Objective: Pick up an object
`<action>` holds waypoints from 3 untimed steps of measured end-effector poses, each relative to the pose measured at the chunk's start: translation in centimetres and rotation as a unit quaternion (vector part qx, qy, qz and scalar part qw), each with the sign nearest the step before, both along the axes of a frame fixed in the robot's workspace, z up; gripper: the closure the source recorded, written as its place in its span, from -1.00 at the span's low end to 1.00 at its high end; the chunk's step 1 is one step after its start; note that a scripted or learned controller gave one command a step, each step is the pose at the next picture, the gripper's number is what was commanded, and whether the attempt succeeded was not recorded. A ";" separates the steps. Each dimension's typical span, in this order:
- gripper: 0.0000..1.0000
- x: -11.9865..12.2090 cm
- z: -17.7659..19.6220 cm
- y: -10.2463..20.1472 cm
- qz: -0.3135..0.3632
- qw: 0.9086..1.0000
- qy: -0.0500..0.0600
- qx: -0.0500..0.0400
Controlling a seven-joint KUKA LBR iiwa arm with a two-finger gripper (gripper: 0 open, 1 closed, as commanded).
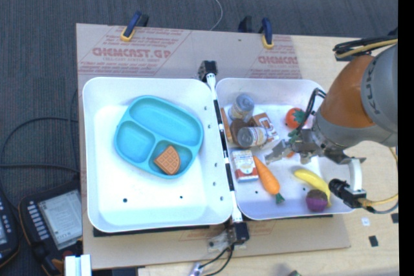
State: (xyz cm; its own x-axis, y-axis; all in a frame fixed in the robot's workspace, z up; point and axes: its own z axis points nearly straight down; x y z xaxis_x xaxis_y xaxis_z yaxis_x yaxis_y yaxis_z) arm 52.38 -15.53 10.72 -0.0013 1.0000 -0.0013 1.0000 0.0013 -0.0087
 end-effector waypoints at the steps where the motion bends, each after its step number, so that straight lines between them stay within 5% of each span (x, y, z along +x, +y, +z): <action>1: 1.00 0.0 0.7 0.1 0.001 1.000 0.003 0.001; 2: -1.00 0.0 0.6 0.1 0.001 1.000 0.003 0.001; 3: 1.00 0.0 1.3 0.1 0.001 1.000 0.005 0.002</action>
